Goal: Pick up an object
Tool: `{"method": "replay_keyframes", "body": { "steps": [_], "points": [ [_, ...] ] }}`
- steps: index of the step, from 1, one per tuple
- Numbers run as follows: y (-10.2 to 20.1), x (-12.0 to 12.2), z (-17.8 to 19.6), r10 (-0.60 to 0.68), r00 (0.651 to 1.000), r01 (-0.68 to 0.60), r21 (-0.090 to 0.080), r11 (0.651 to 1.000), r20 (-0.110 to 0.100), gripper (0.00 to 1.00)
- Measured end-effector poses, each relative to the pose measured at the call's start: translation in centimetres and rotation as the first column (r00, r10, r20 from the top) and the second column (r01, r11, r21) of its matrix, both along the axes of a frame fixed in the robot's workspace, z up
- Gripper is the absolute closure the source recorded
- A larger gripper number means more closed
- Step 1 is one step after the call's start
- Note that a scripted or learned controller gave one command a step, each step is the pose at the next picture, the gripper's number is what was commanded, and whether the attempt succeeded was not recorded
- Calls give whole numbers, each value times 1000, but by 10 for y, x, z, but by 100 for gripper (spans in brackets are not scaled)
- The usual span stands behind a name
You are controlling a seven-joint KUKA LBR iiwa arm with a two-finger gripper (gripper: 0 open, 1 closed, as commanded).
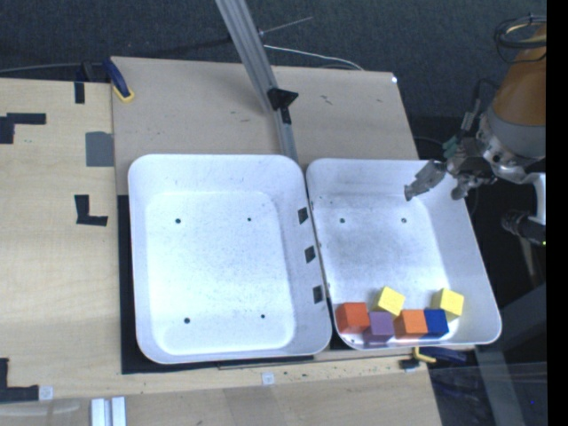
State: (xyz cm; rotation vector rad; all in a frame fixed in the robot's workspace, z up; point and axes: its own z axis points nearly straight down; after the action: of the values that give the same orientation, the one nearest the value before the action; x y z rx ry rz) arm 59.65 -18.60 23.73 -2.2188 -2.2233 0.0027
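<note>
Down in the lower right of the frame, six small blocks huddle against the near wall of the right bin (461, 264): an orange block (353, 315), a purple block (381, 326), a second orange block (411, 324), a blue block (435, 322), and two yellow blocks, one (390, 301) tilted just above the purple one, the other (451, 303) just above the blue one. They look like plain painted cubes, touching or nearly so. The gripper (437, 178) hangs at the bin's upper right edge, well apart from the cluster, with nothing between its fingers; whether they are spread or pressed together cannot be told. The left bin (142, 238) sits beside it.
</note>
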Motion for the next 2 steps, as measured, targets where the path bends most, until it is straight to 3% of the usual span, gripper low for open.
{"method": "replay_keyframes", "body": {
  "steps": [1,2],
  "points": [
    [54,-18,-84,2,1000,-2,5,1000,-9,0],
    [93,59,-150,5,1000,-5,3,1000,0,0]
  ]
}}
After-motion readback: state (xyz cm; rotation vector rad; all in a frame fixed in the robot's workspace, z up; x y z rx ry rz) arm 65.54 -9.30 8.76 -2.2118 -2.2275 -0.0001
